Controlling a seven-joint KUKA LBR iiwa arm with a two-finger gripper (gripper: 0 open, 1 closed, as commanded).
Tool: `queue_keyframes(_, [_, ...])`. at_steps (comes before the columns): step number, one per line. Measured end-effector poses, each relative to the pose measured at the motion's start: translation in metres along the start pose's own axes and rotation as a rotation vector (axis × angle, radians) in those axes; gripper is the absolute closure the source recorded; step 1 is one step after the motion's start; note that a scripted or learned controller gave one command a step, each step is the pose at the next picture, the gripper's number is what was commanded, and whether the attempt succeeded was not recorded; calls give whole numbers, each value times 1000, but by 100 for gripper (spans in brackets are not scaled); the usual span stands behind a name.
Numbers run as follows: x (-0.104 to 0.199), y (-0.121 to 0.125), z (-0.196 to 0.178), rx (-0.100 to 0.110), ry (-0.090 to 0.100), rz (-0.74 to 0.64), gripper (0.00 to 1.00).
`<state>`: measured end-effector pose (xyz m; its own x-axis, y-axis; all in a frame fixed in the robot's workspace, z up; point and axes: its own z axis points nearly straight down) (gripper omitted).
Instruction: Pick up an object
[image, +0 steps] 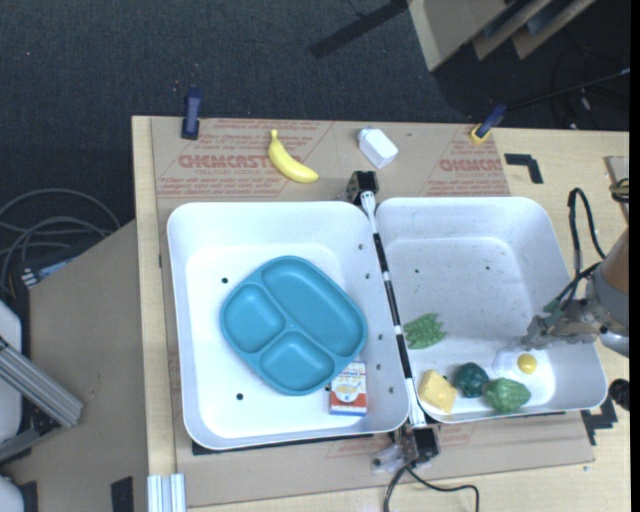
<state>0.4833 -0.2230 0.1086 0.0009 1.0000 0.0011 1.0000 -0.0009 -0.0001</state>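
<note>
The cardboard sheet under the bins reads "CHEMCAST" in red

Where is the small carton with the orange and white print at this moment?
The small carton lies in the left bin, near its front edge, touching the blue divided plate.

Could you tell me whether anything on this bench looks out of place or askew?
Two things lie outside the bins: a banana and a small white block on the cardboard behind them. In the left bin, the blue divided plate sits turned at an angle, with a small carton against its near edge. Nothing looks spilled or damaged.
</note>
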Motion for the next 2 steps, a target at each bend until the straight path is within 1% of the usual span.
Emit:
queue_keyframes(1, [30, -4, -50, -2, -2, -2, 100])
queue_keyframes(2, [30, -4, -50, -1, -2, -1, 0])
